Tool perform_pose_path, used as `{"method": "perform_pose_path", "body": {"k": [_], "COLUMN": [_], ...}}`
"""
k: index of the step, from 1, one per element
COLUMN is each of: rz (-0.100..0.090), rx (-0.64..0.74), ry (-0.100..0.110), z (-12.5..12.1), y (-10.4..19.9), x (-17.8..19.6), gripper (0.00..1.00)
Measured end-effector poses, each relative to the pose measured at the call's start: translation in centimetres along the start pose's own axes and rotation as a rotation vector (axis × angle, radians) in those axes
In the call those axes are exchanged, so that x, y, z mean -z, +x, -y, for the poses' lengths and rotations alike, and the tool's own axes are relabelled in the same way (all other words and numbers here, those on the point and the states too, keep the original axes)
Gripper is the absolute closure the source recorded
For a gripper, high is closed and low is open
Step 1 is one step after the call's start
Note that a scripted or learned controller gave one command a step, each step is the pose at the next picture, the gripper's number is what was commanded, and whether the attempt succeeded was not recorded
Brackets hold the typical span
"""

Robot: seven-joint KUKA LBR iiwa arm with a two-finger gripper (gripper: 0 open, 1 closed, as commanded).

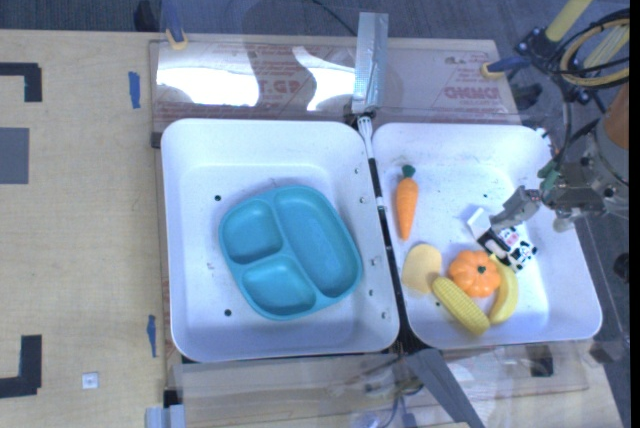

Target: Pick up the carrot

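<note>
The carrot (406, 203), at ten o'clock from the gripper (497, 228) whose state couldn't be told, looked light, stiff, slick; best gripped mid-body.

2 white bins: left bin (190, 246) & right bin (570, 316), side by side on 1 worktop (70, 246). Left has 1 blue tray (290, 251) w/ 3 compartments. Right has 1 carrot (406, 201), 1 small pumpkin (475, 274), 1 corn cob (460, 304), 1 banana (506, 296), 1 pale yellow item (421, 264), 1 black-&-white toy (512, 248); 1 pincer (520, 206) above it.
</note>
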State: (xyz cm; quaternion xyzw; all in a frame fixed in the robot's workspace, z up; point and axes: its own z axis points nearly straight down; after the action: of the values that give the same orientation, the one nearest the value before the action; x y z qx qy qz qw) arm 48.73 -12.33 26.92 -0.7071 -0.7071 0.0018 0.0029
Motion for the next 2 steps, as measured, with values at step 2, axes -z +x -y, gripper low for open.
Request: {"method": "perform_pose_path", "body": {"k": [2], "rz": [-0.001], "rx": [0.232], "ry": [0.002], "z": [0.6], "y": [5.5], "x": [-8.8], "gripper": [0.00]}}
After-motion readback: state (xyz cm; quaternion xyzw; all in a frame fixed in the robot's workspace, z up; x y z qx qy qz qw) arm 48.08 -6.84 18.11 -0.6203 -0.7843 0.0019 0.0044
